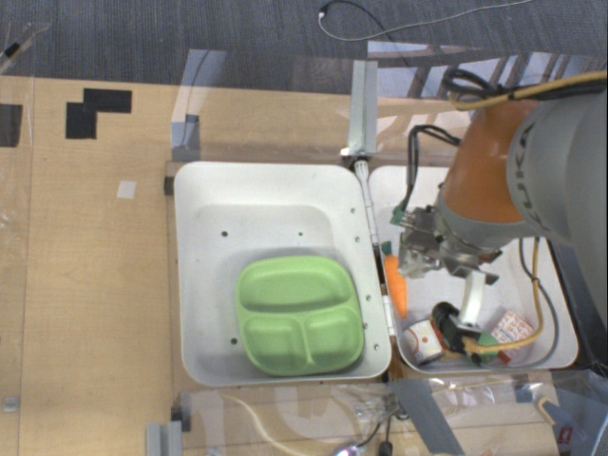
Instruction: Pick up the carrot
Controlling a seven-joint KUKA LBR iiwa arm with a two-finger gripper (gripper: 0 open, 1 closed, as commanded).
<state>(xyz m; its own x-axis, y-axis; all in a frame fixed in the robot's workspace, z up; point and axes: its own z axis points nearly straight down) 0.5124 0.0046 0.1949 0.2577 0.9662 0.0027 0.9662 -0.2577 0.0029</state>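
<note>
Arm [532, 169] reaches over right bin [560, 354]. Gripper [418, 255] poised just right of carrot [395, 286], near bin's left wall; finger opening cannot be told, nothing seen held. Carrot lies lengthwise along left wall. Small items [465, 335] clustered at front. Left bin [204, 207] holds green tray [299, 313].
</note>
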